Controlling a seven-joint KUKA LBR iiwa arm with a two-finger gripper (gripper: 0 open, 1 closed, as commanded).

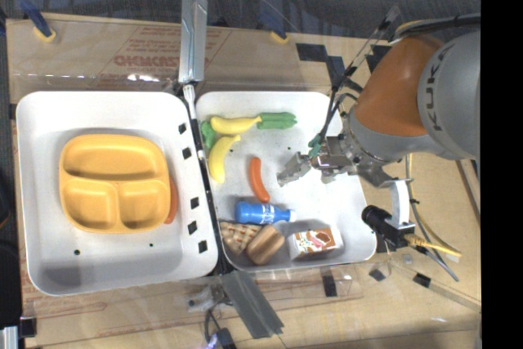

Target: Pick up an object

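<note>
Claw [288, 172] hovers just right of the orange sausage [258, 179] — apart.

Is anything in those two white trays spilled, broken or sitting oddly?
Nothing stands out. The yellow divided plate lies flat in the left bin. The bananas, orange sausage and blue bottle lie loose but intact in the right bin.

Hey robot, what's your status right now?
Gripper above right bin, nothing visibly held. Nearest: small orange sausage, lying free. Blue plastic bottle close beside it.
</note>
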